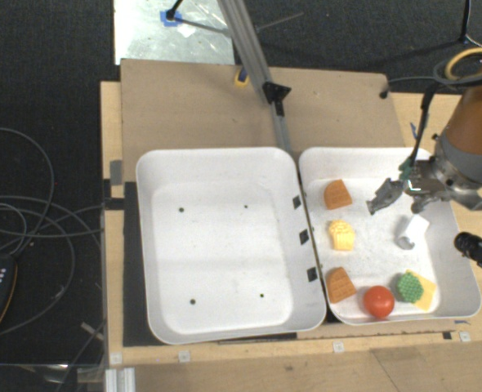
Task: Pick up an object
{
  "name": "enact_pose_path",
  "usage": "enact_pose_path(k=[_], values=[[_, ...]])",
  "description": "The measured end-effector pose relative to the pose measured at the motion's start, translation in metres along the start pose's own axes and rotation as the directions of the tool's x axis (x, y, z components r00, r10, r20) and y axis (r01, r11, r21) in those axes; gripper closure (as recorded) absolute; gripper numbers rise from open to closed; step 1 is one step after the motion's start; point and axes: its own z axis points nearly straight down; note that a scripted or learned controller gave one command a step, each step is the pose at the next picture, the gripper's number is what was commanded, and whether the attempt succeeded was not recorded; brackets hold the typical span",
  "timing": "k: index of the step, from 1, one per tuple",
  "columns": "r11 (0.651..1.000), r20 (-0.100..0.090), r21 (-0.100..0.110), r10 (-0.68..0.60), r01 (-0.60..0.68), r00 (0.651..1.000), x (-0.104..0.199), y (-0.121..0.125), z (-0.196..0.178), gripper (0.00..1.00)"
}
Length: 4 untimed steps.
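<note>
Two white bins sit side by side on the bench; the left bin (216, 243) carries nothing the camera can pick out beyond a few dark specks on its floor, while the right bin (363, 158) holds all the candidates. Along its left side run three pieces in a column: an orange-brown chunk (336, 194) near the top, a pale yellow piece (341, 235) just below it, and a second orange-brown chunk (340, 284) near the bottom edge. A red ball-like item (378, 301) lies just beside that lower chunk, and a green knobbly item (409, 286) rests on a yellow piece (425, 294) toward the bottom right corner. A small pale grey object (408, 232) lies near the middle right. The arm comes in from the right, orange band visible, and the gripper (398, 200) hangs over the upper middle of the right bin, one dark finger (383, 196) pointing left toward the upper chunk. Nothing is seen between the fingers, and they appear spread, so the hand looks released. Judged step: approach, with no target committed. The next move would call for centring over one piece, likely the upper chunk or the grey object nearby, then descending squarely before closing. The grey object's shape is too unclear to judge its grip.
</note>
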Motion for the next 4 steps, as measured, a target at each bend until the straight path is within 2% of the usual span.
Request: enact_pose_path(k=[1, 2, 3, 4], values=[[1.0, 0.001, -0.004, 0.002, -0.002, 1.0, 0.0, 0.001, -0.002, 0.0], [1.0, 0.0, 0.001, 0.003, -0.003, 1.0, 0.007, 0.007, 0.055, 0.0], [1.0, 0.0, 0.002, 0.005, -0.005, 1.0, 0.006, -0.003, 0.11, 0.0], [1.0, -0.003, -0.006, 0.003, -0.003, 1.0, 0.008, -0.001, 0.144, 0.0]])
